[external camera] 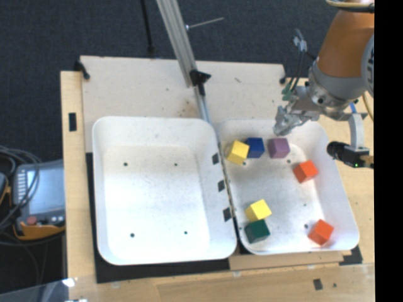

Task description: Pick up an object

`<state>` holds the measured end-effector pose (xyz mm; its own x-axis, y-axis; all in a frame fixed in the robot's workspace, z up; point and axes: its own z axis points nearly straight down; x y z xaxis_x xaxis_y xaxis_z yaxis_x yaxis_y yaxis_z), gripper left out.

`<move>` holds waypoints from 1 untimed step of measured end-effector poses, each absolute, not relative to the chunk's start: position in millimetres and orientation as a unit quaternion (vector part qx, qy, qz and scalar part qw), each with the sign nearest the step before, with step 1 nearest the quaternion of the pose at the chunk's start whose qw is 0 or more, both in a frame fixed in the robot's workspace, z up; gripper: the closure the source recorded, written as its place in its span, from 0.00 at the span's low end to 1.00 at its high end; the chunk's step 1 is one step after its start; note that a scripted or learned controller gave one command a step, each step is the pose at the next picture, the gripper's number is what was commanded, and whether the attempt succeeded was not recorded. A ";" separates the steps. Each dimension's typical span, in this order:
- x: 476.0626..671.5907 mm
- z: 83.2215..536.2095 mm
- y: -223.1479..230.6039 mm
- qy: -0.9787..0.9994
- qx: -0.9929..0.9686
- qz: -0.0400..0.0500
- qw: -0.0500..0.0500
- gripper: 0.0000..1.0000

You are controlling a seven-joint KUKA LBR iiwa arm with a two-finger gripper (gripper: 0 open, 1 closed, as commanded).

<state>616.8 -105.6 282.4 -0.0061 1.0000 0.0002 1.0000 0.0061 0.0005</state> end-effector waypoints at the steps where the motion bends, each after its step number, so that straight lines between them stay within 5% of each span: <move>1: 601.2 263.7 -54.1 0.709 0.705 -0.001 0.000 1.00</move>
<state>601.2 -54.1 263.7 -0.0048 1.0000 -0.0012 1.0000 0.0048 -0.0009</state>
